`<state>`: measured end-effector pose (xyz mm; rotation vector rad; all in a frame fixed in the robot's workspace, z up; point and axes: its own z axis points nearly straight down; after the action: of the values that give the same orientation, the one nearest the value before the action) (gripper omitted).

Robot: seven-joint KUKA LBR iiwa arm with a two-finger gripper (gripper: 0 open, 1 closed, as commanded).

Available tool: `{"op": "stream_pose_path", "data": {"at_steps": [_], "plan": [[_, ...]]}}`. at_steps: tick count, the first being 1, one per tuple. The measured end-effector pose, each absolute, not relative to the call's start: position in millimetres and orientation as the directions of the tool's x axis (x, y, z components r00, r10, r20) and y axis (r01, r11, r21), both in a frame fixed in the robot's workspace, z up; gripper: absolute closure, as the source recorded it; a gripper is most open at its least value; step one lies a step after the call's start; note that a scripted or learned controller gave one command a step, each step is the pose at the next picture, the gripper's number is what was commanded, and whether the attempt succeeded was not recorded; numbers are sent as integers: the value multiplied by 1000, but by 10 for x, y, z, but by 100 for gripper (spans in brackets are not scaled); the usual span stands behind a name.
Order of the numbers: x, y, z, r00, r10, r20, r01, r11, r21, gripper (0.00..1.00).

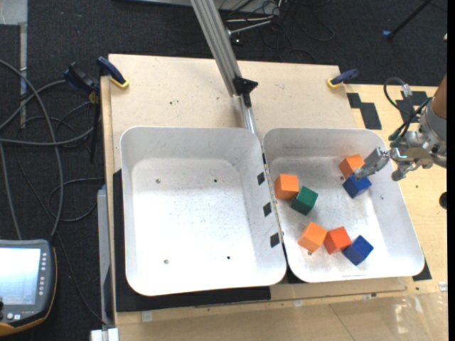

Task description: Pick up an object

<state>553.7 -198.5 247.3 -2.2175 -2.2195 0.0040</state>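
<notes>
Blocks clustered in right bin (398, 222); blue block (357, 185) at two o'clock, touching orange block (350, 165). Gripper (375, 163) just beside them; can't tell jaw state. You'd likely target this pair, nearest arm.

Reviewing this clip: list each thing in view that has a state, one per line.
claw: low over the right bin, by two blocks, grip unclear
orange block: loose beside the claw
blue block: just below the claw
green block: touching an orange block
right bin: holds seven blocks
</notes>
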Motion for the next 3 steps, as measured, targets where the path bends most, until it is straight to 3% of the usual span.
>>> {"op": "stream_pose_path", "data": {"at_steps": [1,3], "plan": [[5546,-1984,2500,-2,1000,0,1000,2,0,0],[5481,-1842,1365,0,1000,2,1000,0,-7,0]]}}
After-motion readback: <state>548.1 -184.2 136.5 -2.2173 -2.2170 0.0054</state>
